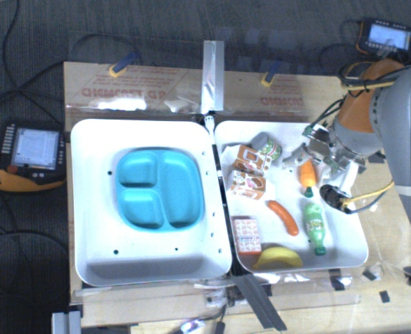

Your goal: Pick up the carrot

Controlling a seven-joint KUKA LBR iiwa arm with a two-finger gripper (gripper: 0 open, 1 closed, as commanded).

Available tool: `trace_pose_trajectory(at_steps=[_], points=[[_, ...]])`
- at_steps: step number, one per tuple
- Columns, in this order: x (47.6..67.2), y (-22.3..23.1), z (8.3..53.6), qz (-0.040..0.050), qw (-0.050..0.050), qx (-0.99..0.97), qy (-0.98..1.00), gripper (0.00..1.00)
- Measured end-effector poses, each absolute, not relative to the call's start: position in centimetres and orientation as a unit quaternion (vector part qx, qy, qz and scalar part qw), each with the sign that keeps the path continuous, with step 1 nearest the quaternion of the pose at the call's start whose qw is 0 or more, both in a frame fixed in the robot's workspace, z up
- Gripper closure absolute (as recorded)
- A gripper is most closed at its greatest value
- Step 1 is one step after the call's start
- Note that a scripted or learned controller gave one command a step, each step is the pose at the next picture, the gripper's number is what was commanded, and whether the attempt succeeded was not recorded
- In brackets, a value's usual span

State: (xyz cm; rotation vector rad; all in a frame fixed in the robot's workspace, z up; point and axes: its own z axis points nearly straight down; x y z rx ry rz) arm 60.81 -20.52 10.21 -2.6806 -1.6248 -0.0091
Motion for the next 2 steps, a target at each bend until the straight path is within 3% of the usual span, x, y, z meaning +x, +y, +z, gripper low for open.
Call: trace_pose_trajectory(at_steps=[1,2], points=[[60.7,-20.6,10.9,-0.0002,0.003,-0.855,-0.519,1.0],[62.3,-10.2,20.3,0.0017,0.001,-0.854,-0.52,1.0]])
